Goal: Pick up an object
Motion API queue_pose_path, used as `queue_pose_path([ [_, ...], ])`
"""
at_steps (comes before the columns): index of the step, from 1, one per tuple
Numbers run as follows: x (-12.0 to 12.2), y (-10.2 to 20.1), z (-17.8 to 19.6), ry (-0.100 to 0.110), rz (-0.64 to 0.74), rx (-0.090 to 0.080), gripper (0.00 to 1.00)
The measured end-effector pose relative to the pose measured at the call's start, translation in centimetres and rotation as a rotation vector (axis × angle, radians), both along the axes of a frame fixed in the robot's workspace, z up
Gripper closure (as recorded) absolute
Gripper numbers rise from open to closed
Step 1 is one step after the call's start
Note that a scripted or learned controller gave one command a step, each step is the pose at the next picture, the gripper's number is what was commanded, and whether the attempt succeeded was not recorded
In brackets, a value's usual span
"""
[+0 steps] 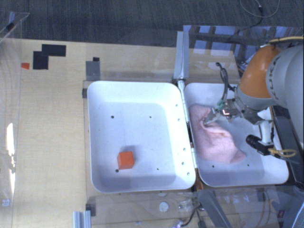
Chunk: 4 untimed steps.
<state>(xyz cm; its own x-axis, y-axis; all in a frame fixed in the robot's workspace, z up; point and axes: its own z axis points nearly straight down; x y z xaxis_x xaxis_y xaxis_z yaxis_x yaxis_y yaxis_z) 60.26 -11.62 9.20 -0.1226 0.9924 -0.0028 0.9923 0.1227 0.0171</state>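
Crumpled pink cloth (pixel 216 137) lies in the right bin (pixel 266 175).

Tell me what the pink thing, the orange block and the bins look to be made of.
Pink cloth: soft fabric, matte, going by its folds and slump. Orange block: rigid, matte, sharp-edged; foam, wood or plastic, can't tell. Bins: smooth white, probably moulded plastic, judging by rounded corners and faint sheen.

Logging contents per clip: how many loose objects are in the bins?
2. An orange block in the left bin; a pink cloth in the right bin. The cloth or arm may hide more.
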Motion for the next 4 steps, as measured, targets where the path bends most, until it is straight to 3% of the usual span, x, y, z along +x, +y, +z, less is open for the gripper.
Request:
queue_pose_path([
  [1,-8.5,-2.8,0.0,0.000,-0.007,-0.003,0.00],
  [2,-3.0,-2.6,2.0,0.008,-0.206,0.002,0.00],
  [3,-3.1,0.8,-0.1,0.001,-0.007,-0.001,0.00],
  [4,-1.4,2.8,-0.1,0.001,0.137,-0.004,0.00],
])
